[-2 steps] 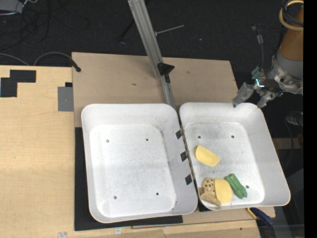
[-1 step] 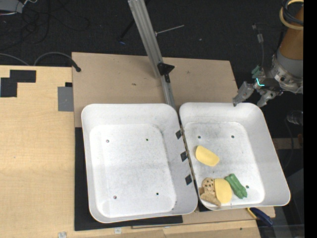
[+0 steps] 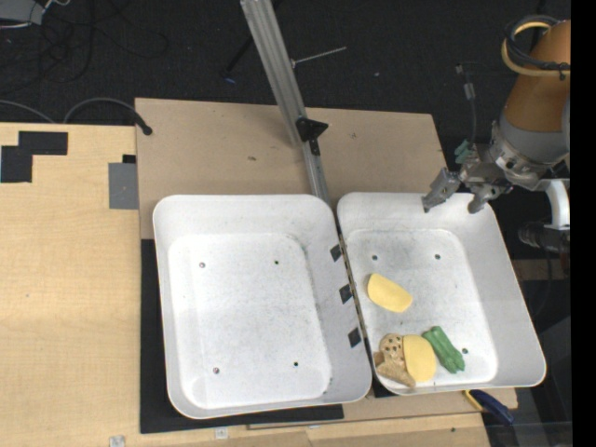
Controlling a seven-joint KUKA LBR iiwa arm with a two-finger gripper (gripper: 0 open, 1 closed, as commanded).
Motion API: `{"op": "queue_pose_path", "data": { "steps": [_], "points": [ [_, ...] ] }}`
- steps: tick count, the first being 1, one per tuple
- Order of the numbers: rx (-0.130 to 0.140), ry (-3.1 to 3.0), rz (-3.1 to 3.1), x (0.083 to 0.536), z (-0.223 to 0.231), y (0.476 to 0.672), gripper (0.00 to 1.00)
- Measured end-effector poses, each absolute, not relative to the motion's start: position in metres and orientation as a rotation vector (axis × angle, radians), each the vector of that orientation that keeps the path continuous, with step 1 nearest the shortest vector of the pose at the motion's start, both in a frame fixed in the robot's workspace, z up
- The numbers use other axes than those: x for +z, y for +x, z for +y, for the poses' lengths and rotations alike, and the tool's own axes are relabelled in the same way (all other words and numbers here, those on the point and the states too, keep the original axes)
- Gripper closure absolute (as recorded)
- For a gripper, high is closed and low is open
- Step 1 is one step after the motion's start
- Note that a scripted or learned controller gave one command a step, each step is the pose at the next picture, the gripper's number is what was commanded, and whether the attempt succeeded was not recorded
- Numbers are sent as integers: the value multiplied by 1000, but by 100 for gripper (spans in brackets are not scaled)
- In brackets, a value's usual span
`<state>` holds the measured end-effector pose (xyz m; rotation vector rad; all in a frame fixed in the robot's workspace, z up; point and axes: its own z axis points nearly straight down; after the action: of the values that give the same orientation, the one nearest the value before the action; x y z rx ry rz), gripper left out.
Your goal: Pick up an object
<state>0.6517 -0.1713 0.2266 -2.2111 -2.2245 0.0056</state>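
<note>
- The tool (image 3: 459,196) hangs at about two o'clock in the view, over the far rim of the right bin (image 3: 521,343), at the end of the grey arm (image 3: 533,110) with its orange band.
- Its two fingers (image 3: 437,194) are spread apart and angled downward; nothing sits between them, so the tool is open and holds no object.
- The right bin carries all the loose objects, gathered toward its near left part, at about five o'clock in the view.
- A yellow lump (image 3: 388,293) lies alone near the bin's left wall, roughly mid-way down it, well apart from the tool.
- Nearer the front rim, at six o'clock from that lump, sits a tight cluster: a tan speckled piece (image 3: 391,354) on the left, a second yellow piece (image 3: 420,358) touching it in the middle, and a green object (image 3: 444,349) just beside that on the right, lying at a slant.
- The left bin (image 3: 186,240) sits at about seven o'clock, its right rim meeting the right bin's left rim; small black clips (image 3: 345,292) show along that seam.
- A metal rail (image 3: 279,82) runs from twelve o'clock down to the far end of the seam between the bins.
- Both bins rest on a brown tabletop (image 3: 233,147); a pale wooden board (image 3: 65,277) lies at nine o'clock.
</note>
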Motion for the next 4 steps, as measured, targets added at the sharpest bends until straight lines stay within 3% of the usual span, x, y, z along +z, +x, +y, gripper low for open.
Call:
{"op": "queue_pose_path", "data": {
  "steps": [2, 3, 4],
  "points": [
    [2, -2221, -2219, 115, -179, 645, 0],
    [1, -2223, -2217, 126, -179, 646, 100],
    [-2, -2224, -2222, 168, -180, 647, 100]
  ]
}}
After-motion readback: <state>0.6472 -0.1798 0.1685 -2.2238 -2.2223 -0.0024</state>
